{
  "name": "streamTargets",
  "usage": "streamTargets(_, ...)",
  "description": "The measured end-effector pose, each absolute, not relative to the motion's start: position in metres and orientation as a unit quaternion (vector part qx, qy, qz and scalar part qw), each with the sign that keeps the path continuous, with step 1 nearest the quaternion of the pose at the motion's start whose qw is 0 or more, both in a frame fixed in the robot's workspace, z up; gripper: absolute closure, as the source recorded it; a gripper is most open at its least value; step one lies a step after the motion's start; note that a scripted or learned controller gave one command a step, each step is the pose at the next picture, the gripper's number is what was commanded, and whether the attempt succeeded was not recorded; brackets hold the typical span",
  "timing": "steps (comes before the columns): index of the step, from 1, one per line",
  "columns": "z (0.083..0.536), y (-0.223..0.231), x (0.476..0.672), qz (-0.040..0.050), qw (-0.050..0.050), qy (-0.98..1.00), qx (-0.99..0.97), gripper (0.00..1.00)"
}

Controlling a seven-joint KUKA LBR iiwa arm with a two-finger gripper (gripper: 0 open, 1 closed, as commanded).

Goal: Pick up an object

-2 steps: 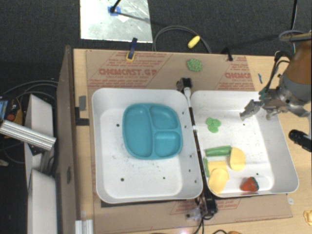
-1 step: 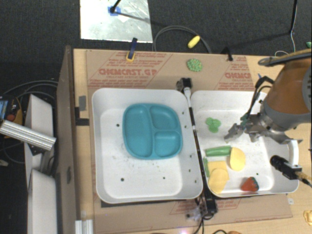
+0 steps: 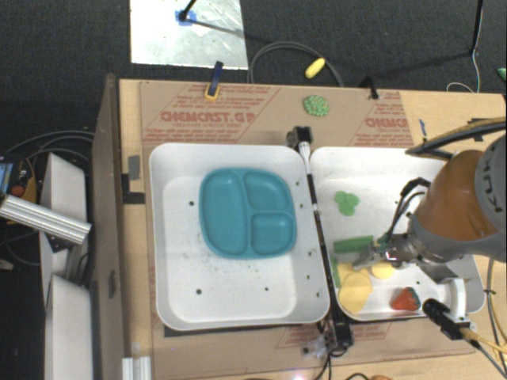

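Gripper (image 3: 379,253) sits low in the right bin (image 3: 396,161), lower right of frame. Can't tell if the jaws are released or clenched. Nearest target: green block (image 3: 352,245), touching or just beside the jaws on their left, long axis running left-right. Yellow pieces (image 3: 356,285) lie just below it; red piece (image 3: 405,298) further lower right.

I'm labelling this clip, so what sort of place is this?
Probably a robotics lab bench set up for picking trials: an arm reaching over two white bins, toy food in one, and loose cables on dark carpet behind.
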State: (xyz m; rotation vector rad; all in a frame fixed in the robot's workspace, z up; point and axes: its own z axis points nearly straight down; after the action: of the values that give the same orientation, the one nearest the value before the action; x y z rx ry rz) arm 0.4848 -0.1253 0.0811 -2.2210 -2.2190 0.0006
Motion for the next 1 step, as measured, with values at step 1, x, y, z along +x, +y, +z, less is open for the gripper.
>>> streamTargets(1,0.0848,-0.1074,0.5340,-0.0017,-0.002,-0.710,-0.705,0.00)
